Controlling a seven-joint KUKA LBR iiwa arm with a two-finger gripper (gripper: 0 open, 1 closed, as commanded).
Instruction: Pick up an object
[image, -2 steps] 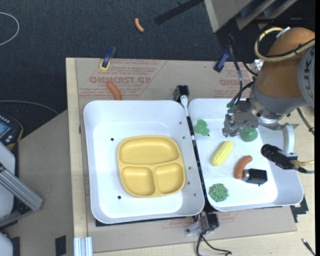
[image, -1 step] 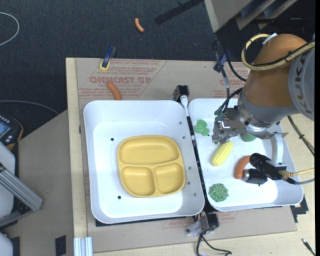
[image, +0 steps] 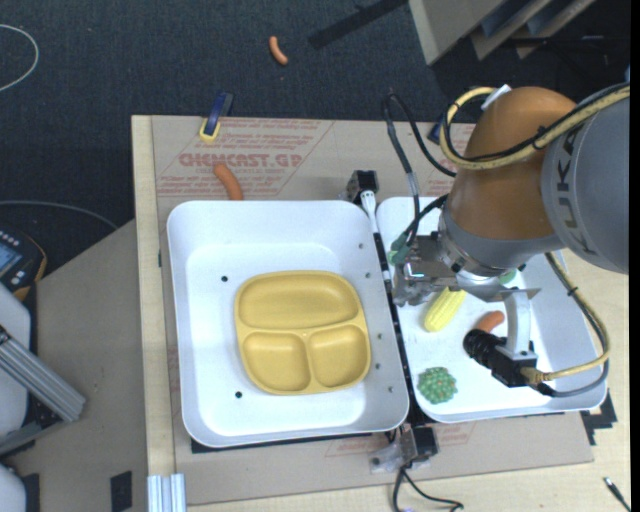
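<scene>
Tray (image: 300, 330) sits in the left bin (image: 195, 300); in the right bin (image: 575, 310), corn (image: 443, 309) lies behind broccoli (image: 436, 384), carrot (image: 489, 321) just right of corn.

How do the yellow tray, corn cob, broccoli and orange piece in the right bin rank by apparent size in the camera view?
1. yellow tray
2. corn cob, partly hidden by the arm
3. broccoli, close to the corn
4. orange piece, partly hidden

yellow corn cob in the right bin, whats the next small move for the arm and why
Probably a short drop straight down onto the yellow toy corn cob. The grey arm's wrist hangs right over the shallow white right bin, and the cob's lower end pokes out just beneath it, tilted. The round green toy and small orange piece lie apart from it, so little crowds the grasp.
</scene>
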